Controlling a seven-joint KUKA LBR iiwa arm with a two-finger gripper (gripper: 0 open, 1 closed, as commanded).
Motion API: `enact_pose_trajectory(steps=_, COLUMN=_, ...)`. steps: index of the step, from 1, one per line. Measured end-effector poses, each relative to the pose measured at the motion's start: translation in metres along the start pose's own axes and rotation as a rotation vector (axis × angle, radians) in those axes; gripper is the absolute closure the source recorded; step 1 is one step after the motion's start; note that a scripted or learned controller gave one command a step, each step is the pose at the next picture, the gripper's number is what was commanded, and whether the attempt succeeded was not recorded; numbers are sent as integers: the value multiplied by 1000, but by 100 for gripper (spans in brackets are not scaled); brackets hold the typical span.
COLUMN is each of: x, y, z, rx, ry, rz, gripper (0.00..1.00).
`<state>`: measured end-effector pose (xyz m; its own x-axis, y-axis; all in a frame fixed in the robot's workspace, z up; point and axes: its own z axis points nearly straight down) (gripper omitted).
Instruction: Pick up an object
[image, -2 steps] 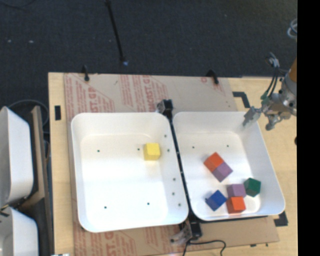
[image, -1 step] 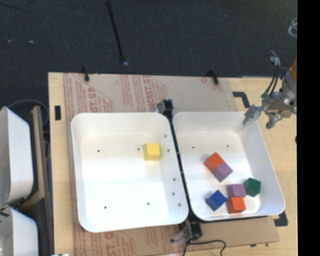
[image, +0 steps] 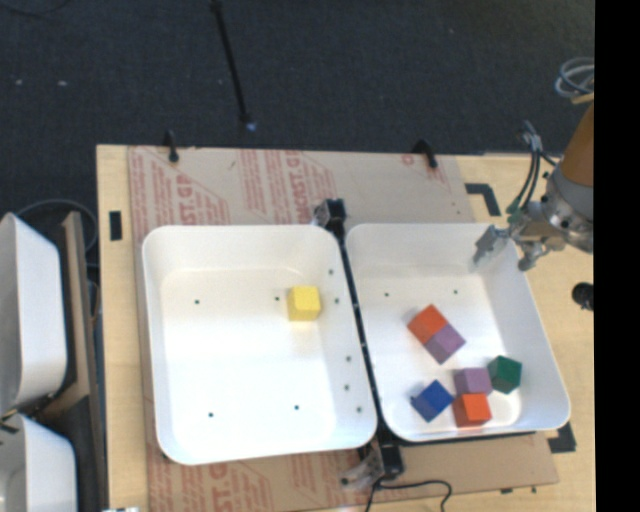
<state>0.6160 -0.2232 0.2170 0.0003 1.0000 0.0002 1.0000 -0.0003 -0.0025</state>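
My gripper (image: 506, 250) hangs over the far right corner of the right bin (image: 400, 250), its two fingers spread apart with nothing between them. In that bin lie an orange block (image: 427, 322) touching a purple block (image: 445, 342), and near the front a blue block (image: 432, 400), a second purple block (image: 472, 381), a second orange block (image: 472, 409) and a green block (image: 506, 373). A yellow block (image: 304, 303) sits alone in the left bin (image: 200, 330). The gripper is well behind all the blocks.
The two bins meet along a dark divider (image: 355, 320). The bench's cardboard top (image: 250, 190) runs behind the bins. White containers (image: 30, 300) stand off the bench's left side.
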Motion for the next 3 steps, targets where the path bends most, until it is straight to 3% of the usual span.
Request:
enact_pose_trajectory(steps=2, x=2, y=-4, z=115, rx=1, ry=0, rz=0, gripper=0)
enact_pose_trajectory(steps=3, x=1, y=-2, z=101, rx=-5, ry=-1, rz=0, gripper=100)
